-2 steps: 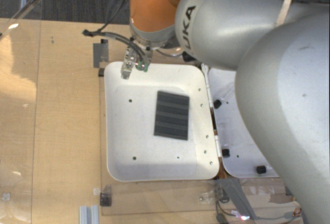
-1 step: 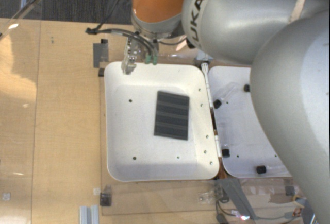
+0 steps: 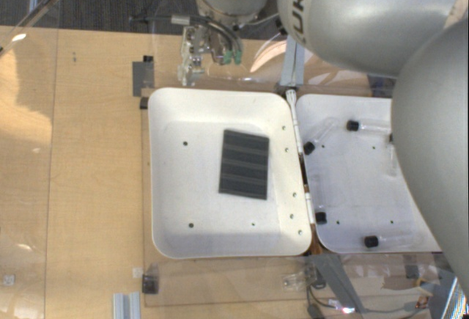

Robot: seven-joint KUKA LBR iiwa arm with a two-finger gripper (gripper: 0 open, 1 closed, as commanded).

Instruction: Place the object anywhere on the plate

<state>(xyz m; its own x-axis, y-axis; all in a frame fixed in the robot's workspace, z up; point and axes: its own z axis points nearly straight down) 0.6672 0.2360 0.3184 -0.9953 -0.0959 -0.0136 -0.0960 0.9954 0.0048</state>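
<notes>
Hand (image 3: 196, 61) sits above the far rim of the left bin (image 3: 165, 163), out over the worktop (image 3: 73, 163), tucked under the orange band of the arm (image 3: 366, 9). From here I can't tell whether it is released or clenched; it is small and partly lost against clear plastic. I see nothing between its tips.

The one loose thing in sight is a dark ribbed slab (image 3: 245, 163) lying flat near the middle of the left bin, tilted a little off the bin's edges. I take that for the object, though it could be the plate; nothing here settles it. The right bin (image 3: 352, 193) has small black studs on its floor, and the arm hides much of its right side.

If the slab is the thing to lift, the step in hand looks like the approach. To do it well, the hand should come toward the viewer from the far rim and stop squarely over the slab, well clear of the bin's walls. It should turn to match the slab's tilt and close across the short width, not the long side. The slab lies low and flat, so a shallow descent would likely slide off its top; the tips would need to reach nearly to the bin floor.
</notes>
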